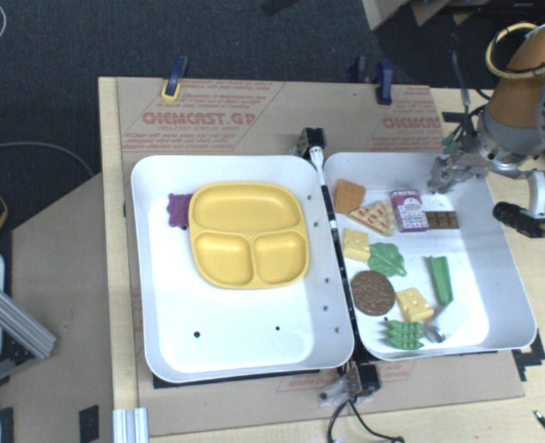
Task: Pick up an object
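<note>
In my right bin (503,275) lie the small toy foods: a tan toast (349,196) beside a pizza slice (374,217), a pink packet (408,210) touching a chocolate bar (442,220), two cheese pieces (356,245), a brown cookie (373,293), and a green bean (440,278) lying flat.
</note>
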`<action>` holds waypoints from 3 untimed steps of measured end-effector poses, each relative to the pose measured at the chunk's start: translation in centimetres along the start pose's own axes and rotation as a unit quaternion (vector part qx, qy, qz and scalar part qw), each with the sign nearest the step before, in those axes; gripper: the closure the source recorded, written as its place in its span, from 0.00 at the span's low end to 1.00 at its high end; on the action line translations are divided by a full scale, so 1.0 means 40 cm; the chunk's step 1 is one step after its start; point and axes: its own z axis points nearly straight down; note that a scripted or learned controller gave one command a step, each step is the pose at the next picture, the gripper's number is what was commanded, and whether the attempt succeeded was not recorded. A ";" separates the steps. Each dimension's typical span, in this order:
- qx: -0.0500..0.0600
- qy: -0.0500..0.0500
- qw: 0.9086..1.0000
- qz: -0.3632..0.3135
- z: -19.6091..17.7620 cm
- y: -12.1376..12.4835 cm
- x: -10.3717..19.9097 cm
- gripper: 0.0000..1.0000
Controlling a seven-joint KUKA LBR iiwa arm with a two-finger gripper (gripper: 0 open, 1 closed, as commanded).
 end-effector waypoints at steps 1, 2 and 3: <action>0.002 -0.004 1.000 0.002 -0.111 0.005 -0.006 1.00; 0.001 -0.004 1.000 0.002 -0.236 0.030 -0.018 1.00; 0.002 -0.003 1.000 0.002 -0.312 0.034 -0.019 1.00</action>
